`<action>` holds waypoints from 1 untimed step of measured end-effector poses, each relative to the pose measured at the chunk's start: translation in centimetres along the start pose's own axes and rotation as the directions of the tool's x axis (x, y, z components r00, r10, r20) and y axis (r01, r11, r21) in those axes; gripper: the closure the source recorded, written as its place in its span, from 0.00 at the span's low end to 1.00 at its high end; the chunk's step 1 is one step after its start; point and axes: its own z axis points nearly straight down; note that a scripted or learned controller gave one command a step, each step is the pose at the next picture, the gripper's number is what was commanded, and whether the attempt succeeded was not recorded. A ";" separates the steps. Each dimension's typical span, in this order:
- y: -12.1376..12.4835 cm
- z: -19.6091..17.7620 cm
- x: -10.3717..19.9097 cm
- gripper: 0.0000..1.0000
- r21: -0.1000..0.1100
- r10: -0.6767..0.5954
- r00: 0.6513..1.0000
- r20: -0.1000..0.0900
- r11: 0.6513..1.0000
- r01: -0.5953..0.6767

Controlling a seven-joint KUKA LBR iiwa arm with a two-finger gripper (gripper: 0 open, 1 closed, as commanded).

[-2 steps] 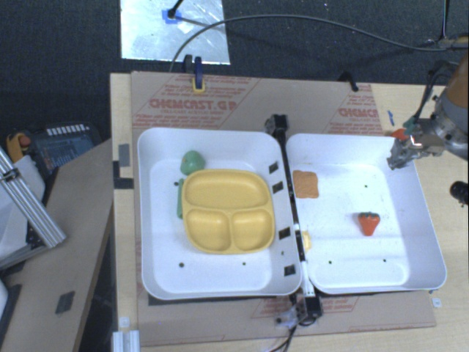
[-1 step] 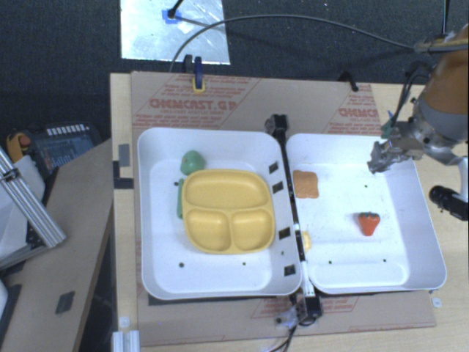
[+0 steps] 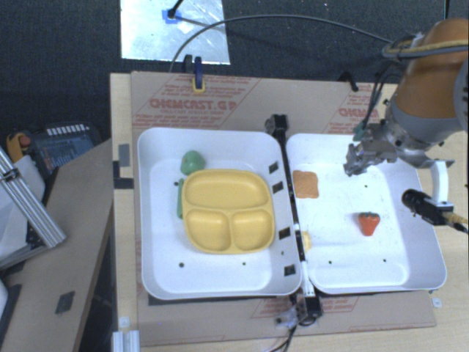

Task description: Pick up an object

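The strawberry [image 3: 368, 223] is seen nearest the front, in the right bin [image 3: 381, 277], below and just right of the gripper [image 3: 355, 161]. An orange slice [image 3: 305, 184] is found to its left. Finger state can't be told.

Right bin [image 3: 388, 270] floor lies mostly bare around strawberry [image 3: 368, 223] and orange slab [image 3: 305, 184]

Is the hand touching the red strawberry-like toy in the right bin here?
Apart. The camera view shows the hand over the upper part of the right bin, with bare white bin floor between it and the red toy lower down.
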 end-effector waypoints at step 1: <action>-1.2 1.2 4.2 1.00 0.001 0.001 1.000 0.000 1.000 -0.001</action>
